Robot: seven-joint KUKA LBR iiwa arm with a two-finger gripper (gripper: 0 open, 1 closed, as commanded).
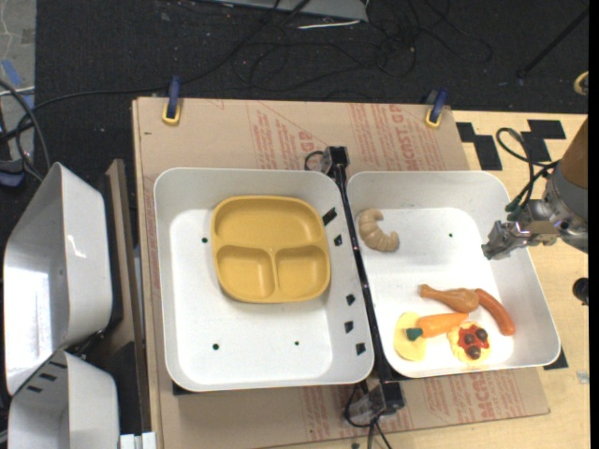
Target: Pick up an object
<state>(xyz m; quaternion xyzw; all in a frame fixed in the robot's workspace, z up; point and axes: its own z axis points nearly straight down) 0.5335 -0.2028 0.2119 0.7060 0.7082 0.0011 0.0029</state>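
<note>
The right bin (440,190) holds several toy foods. A tan croissant (379,232) lies near its left wall. Toward the front right are a brown drumstick (450,297), an orange sausage (496,311), a carrot (440,324), a yellow disc (408,338) and a yellow piece with red and green toppings (471,341). My gripper (502,239) hangs over the right bin's right rim, well to the right of the croissant and above the drumstick and sausage in the view. Nothing shows in its grasp.
A yellow divided plate (271,249) lies in the left bin (187,279). A black divider (354,269) runs between the bins. Two clamps (171,110) hold the cardboard base at the back. White containers (56,260) stand off the bench at the left.
</note>
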